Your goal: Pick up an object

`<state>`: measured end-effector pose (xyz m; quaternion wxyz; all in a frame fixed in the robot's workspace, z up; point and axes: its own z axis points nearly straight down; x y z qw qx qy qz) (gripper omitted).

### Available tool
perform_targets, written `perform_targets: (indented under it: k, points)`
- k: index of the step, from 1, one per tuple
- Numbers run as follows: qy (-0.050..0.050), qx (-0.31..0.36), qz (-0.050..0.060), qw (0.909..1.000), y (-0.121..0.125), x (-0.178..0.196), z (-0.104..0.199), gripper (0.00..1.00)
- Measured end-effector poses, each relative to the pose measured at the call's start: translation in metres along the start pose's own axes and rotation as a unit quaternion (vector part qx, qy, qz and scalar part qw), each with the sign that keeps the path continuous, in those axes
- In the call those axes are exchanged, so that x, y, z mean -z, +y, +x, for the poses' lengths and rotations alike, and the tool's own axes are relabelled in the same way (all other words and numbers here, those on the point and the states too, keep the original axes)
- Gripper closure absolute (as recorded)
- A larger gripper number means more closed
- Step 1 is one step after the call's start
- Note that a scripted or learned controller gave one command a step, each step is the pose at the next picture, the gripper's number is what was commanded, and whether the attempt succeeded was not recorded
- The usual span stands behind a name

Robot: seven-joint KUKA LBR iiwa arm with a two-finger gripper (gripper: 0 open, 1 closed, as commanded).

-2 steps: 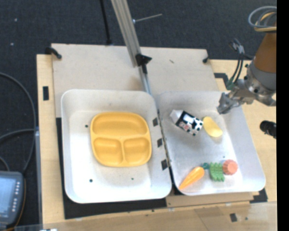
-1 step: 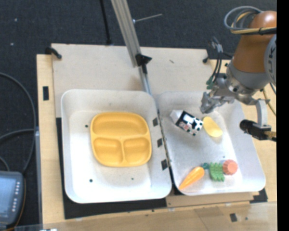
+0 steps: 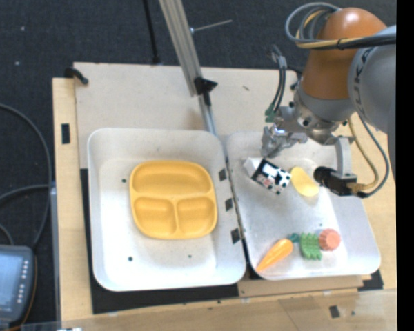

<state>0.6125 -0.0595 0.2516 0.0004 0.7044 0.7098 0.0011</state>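
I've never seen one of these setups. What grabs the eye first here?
Probably the yellow divided tray, alone in the left bin. Next, the orange-banded arm reaching over the right bin, above a black-and-white carton, with a toy carrot near the front.

The grey arm with its orange band (image 3: 345, 54) runs off the right edge, and its wrist covers the right white bin's (image 3: 352, 261) far corner. The small black-and-white printed box (image 3: 270, 176) — markings too small to read. The grey screen (image 3: 7, 281) at bottom left is cut by the edge.
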Motion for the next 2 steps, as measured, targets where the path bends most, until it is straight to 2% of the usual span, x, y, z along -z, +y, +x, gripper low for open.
perform_targets:
  k: [2]
  points:
    - [0.0,0.0,0.0,1.0,0.015,-0.006,0.108,1.0]
